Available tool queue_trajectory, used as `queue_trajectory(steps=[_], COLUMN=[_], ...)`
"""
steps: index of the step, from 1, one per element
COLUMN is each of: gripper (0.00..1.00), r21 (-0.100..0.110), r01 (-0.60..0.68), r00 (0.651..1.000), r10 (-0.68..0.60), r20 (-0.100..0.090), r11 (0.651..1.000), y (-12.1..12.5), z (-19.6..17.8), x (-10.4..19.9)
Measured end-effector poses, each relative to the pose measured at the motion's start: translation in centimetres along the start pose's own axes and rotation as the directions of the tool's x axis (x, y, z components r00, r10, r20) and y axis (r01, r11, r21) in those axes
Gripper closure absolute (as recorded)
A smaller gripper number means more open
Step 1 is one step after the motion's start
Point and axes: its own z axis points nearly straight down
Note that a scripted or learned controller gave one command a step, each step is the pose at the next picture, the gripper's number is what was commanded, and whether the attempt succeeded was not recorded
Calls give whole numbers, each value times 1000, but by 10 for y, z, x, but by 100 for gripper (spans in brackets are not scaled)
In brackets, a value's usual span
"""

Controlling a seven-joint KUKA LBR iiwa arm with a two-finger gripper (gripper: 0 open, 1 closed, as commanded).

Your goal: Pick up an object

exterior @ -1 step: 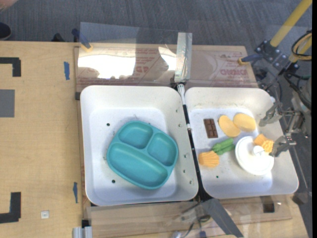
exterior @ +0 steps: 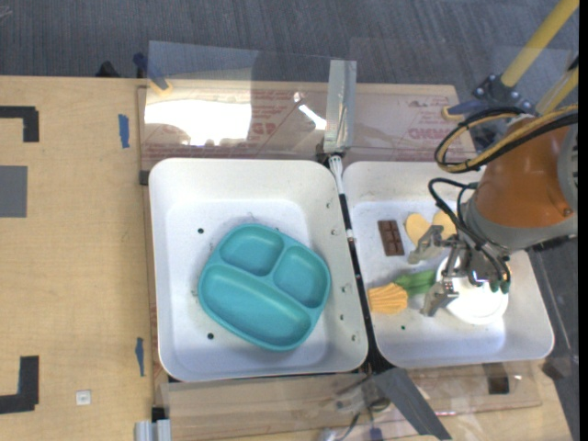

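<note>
Down in the right bin (exterior: 524, 338) we see a yellow-orange toy (exterior: 388, 299), a green piece (exterior: 415, 281) and a brown bar (exterior: 391, 237) beside the claw (exterior: 441, 292); whether it is spread we cannot tell. A teal plate (exterior: 265, 286) fills the left bin (exterior: 175, 246).
</note>
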Motion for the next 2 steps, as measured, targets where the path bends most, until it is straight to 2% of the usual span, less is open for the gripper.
queue_trajectory(steps=[1, 2], gripper=[0, 0], r21=[3, 4], r01=[-68, -75], r00=[998, 997], r10=[68, 75], r20=[14, 31], r11=[998, 997], y=[11, 30], z=[-7, 4], x=[-45, -77])
